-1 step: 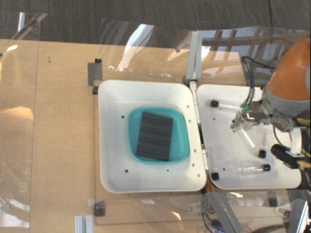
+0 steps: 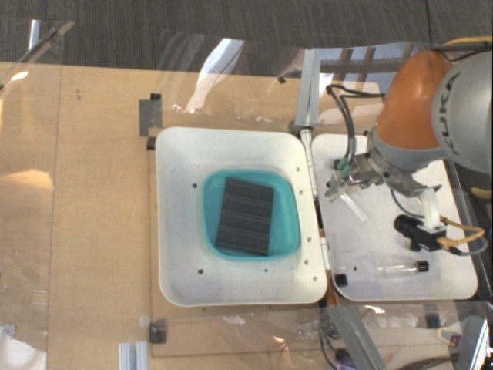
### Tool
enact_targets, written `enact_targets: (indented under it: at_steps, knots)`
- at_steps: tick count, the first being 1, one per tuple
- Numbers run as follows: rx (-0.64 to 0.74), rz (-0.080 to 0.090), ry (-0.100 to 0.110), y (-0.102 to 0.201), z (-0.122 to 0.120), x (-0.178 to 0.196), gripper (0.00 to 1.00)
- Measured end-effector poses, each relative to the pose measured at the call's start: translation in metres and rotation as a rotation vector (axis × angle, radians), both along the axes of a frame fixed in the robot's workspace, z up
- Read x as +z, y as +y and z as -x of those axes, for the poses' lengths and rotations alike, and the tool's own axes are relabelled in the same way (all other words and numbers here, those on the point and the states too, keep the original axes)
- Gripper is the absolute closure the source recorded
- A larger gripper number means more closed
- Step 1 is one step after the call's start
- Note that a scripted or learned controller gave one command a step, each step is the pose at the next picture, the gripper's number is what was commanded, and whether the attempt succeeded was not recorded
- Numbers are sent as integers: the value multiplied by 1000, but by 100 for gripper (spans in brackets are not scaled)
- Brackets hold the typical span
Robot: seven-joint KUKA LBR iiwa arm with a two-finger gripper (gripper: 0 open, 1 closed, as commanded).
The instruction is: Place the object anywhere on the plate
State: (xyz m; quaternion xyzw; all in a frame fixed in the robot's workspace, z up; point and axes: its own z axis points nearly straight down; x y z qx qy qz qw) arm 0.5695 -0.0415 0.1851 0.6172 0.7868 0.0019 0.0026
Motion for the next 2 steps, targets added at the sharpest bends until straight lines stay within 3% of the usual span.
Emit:
enact_targets:
  at_steps: [1, 2]
  knots:
    - [130, 0, -2, 75, 5, 18, 100]
    - [129, 0, -2, 75, 5, 18, 0]
